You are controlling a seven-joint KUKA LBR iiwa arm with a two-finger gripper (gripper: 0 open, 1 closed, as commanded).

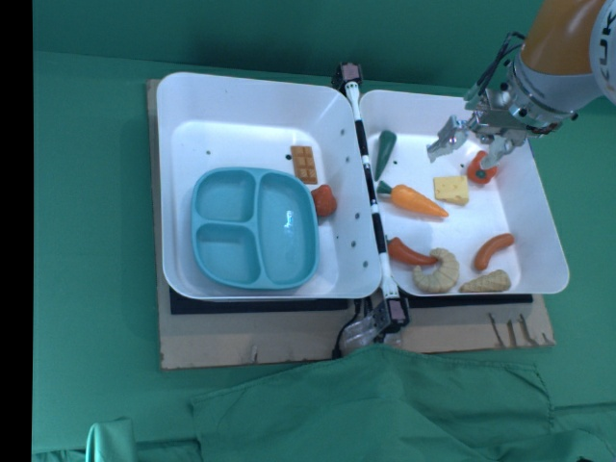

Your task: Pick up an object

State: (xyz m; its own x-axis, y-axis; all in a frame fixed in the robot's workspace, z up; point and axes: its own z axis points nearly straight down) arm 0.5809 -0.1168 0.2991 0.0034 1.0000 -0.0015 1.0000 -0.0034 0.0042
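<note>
Gripper [474,145] hangs over the upper right of the frame, above the right bin [544,229], fingers spread and pinching nothing. Just beside its right finger lies a small red-orange toy vegetable [480,167], partly hidden; this appears the nearest candidate. Judged light, rigid plastic, smooth and likely to slip or roll; hold across its widest middle. 1 yellow cheese slice [450,190] and 1 carrot [416,199] lie near, toward frame centre. The carrot is tapered, so a grip at the thick end seems safer.
</note>
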